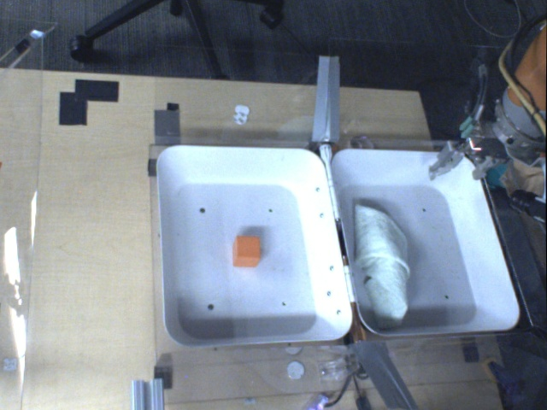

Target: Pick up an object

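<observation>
While the pale wooden table (85, 254) takes up most of the view, two shallow white bins sit side by side on it, split by a grey metal bar (327, 101) that runs up between them. Dark carpet lies beyond the table's far edge, with the black legs of an office chair (184, 7) spread across it.

Of the two, the left bin (179, 254) holds a small orange block (247, 251) resting flat near the middle of its floor, clear of every wall. A rolled white cloth (380, 261) lies in the right bin (479, 263), stretching from about the middle of the floor toward the near wall, closer to the bin's left side.

At the right edge of the view the arm (526, 84) reaches in, and its end effector (453, 156) hangs over the far right corner of the right bin, at the rim. Nothing shows between its fingers, and it touches neither object. Whether those fingers stand open or closed cannot be told, since the part is small and cluttered by cables.

Both objects lie apart from the end effector: the cloth is nearer, below and to its left in the same bin, and the block is well apart in the other bin.

Black tape patches (85, 99) mark the table's far left.
</observation>
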{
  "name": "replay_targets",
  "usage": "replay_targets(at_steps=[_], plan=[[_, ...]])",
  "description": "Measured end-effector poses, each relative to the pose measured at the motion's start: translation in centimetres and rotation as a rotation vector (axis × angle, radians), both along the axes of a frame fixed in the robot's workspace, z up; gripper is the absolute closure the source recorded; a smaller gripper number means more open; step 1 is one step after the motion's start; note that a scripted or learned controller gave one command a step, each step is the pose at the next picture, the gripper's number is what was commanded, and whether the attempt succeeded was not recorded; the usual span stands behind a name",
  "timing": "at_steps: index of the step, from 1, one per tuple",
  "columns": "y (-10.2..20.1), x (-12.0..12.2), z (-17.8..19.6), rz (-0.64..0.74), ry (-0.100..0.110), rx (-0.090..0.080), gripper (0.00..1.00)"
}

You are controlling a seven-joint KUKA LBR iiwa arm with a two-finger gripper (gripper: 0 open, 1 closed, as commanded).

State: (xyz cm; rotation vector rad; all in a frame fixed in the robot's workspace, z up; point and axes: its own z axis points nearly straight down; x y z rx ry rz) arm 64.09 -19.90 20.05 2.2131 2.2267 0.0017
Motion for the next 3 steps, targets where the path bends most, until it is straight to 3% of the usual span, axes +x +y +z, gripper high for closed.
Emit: replay_targets(at_steps=[1,2,3], plan=[[-0.3,2.8,-10.3,0.026,-0.003,0.001,0.00],[-0.2,3.0,-9.0,0.035,-0.009,-0.004,1.00],[4.5,3.0,2.2,-0.071,-0.005,-0.001,1.00]])
